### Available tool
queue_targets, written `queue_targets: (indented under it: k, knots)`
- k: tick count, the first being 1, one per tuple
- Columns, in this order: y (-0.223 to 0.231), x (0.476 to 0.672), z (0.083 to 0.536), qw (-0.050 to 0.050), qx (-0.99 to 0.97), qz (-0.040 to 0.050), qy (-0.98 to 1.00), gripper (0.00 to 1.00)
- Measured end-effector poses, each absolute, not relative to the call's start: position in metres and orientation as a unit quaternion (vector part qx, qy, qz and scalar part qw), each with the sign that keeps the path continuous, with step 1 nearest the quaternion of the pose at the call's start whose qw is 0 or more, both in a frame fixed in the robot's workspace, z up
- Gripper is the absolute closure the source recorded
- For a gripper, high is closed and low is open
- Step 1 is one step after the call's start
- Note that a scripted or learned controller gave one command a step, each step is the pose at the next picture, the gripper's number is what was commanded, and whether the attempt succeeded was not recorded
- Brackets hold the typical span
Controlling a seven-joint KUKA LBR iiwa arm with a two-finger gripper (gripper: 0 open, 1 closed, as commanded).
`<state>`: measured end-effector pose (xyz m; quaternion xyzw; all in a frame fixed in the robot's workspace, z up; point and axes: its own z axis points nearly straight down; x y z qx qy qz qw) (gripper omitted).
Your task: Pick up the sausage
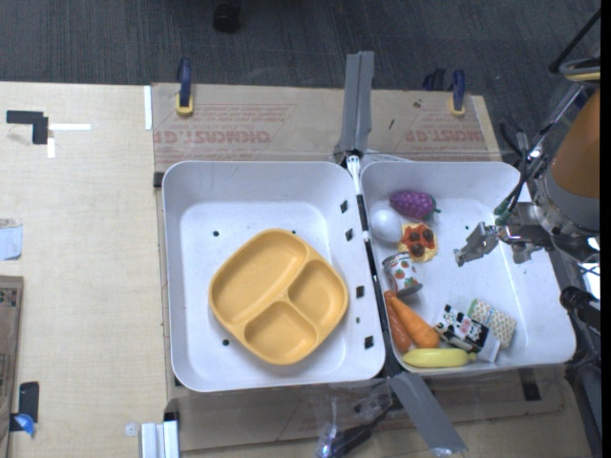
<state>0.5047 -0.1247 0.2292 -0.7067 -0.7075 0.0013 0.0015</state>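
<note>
My gripper [474, 244] hangs over the bare middle of the right bin [535, 346], and whether it is spread or closed I cannot tell from this slant; nothing shows in its grasp. What I take for the sausage [392, 321] is the darker red-orange piece, though it is small enough that I am not sure. It lies out past my tip, away from the arm and off toward the bin's near edge, hard against the wall shared by the 2 bins. Its long axis runs along that wall, so across my line of reach. The carrot [418, 326] lies touching it on my side, the can [402, 274] sits just at its far end, and the banana [437, 357] lies by its near end. I judge the wall and the carrot leave little room to close across it
</note>
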Motion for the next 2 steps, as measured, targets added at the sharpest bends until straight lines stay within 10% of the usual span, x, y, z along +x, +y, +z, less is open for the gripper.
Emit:
queue_targets:
  k: [2]
  knots:
    - [-0.154,0.638,0.092,0.002,-0.737,0.0033,-0.676,0.0]
